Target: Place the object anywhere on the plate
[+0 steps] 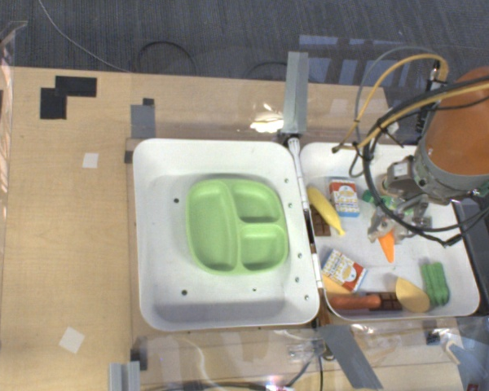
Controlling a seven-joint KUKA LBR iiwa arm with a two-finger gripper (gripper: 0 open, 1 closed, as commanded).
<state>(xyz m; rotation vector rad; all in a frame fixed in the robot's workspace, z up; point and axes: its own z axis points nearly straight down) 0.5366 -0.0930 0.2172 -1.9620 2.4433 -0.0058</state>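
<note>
A light green divided plate [235,224] lies in the middle of the left white bin [159,300]. My gripper [398,218] hangs over the middle of the right bin [466,296], directly above the top end of a small orange carrot [388,248]. The carrot's upper tip meets the gripper's lower edge; whether it is gripped or just lying beneath is unclear. The carrot points down toward the bin's front.
The right bin also holds a yellow banana [325,208], a small red and white carton [345,197], a second carton [343,270], a brown sausage [363,302], a yellow wedge [413,294] and a green piece [435,283]. Cables [375,104] loop above the wrist.
</note>
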